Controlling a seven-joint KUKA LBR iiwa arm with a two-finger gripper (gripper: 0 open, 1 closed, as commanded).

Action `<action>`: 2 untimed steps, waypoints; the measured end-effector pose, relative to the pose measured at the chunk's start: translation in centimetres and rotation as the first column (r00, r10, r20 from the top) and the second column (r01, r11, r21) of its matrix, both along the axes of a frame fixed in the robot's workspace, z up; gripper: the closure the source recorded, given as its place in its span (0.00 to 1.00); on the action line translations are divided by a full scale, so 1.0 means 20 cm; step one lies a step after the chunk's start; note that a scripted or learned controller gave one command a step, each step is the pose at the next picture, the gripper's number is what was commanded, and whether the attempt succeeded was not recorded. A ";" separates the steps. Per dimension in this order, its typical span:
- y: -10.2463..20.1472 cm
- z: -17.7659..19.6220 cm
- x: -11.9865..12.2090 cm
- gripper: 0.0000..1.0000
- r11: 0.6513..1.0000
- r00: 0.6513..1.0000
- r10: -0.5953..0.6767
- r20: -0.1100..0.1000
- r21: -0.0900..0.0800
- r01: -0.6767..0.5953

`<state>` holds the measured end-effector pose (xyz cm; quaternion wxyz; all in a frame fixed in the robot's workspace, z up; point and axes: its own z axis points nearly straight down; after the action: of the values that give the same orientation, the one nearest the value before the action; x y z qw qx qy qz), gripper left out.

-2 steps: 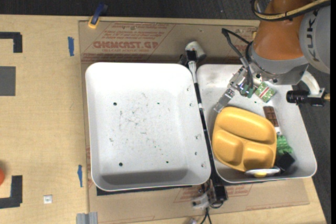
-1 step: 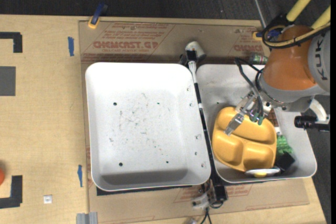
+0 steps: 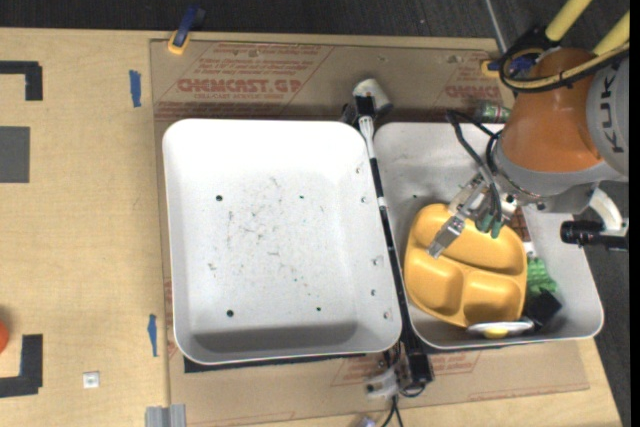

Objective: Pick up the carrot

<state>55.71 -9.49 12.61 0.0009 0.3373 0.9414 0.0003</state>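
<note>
Gripper (image 3: 470,220), finger state impossible to tell, hovers over a yellow object (image 3: 465,270) in the right bin (image 3: 580,320); locating the carrot seems next.

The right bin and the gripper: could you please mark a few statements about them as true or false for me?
1. The gripper hangs over the right bin. True.
2. A large yellow object lies in the right bin. True.
3. The yellow object lies in the left bin. False; it is in the right one.
4. The arm reaches in from the view's left. False; it comes from the right.
5. Something green shows beside the yellow object. True.
</note>
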 end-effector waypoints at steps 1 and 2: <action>0.00 0.00 0.00 0.00 1.000 1.000 0.000 0.000 0.000 0.000; 0.33 0.30 -0.04 0.00 0.993 0.993 0.120 0.002 0.000 -0.120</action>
<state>54.85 -2.88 18.51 0.0020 0.2802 0.9599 0.0006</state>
